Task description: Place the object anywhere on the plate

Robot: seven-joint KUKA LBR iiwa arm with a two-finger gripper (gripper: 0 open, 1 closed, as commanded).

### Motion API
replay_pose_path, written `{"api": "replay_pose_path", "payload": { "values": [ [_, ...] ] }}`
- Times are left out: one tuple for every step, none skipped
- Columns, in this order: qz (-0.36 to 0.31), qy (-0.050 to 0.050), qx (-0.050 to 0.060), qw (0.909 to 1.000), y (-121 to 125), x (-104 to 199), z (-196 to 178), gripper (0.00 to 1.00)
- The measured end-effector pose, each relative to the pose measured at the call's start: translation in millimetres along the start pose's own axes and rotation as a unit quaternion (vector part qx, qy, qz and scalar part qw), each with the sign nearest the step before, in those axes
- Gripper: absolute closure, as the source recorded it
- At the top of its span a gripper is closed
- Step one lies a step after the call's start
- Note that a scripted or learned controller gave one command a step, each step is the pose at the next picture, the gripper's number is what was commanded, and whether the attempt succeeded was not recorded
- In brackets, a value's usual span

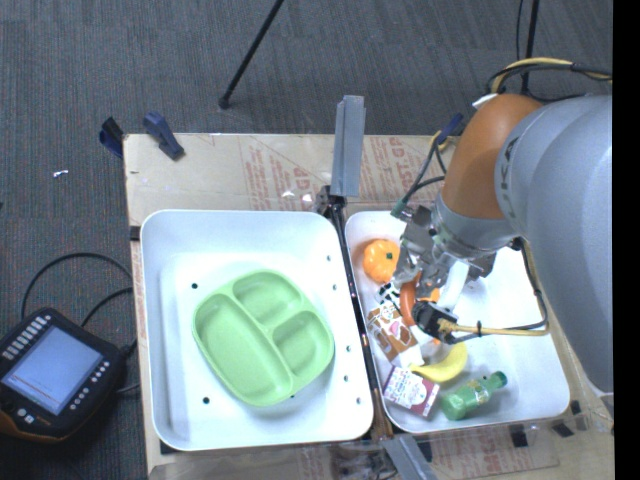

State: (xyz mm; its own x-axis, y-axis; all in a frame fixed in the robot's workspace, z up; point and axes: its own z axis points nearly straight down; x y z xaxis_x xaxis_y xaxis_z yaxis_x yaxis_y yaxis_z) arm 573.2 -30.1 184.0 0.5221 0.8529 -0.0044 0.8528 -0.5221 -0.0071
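A light green plate [263, 338] with three compartments lies in the left white bin [170, 268], and nothing rests on it. My gripper [412, 286] hangs low over the right bin [540, 368], down among the toy foods near the bin's left side. Just to its left sits an orange fruit [379, 260]. A brown snack packet [392, 331] lies right below it, and a red-orange item [408, 298] shows at the gripper's tip, partly hidden. Whether anything sits in the gripper's grasp is hidden by the wrist.
A yellow banana [445, 364], a pink-and-white carton [411, 390] and a green bottle [473, 395] lie in the right bin's front part. A yellow cable [500, 332] trails across that bin. A grey upright post [348, 153] stands behind the divider between the bins.
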Motion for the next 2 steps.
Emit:
{"api": "replay_pose_path", "payload": {
  "values": [
    [0.035, -0.001, 0.001, 0.9994, -91.7, 75.4, 1.1, 1.00],
    [0.035, -0.001, 0.001, 0.9994, -91.7, 75.4, 1.0, 0.00]
  ]
}}
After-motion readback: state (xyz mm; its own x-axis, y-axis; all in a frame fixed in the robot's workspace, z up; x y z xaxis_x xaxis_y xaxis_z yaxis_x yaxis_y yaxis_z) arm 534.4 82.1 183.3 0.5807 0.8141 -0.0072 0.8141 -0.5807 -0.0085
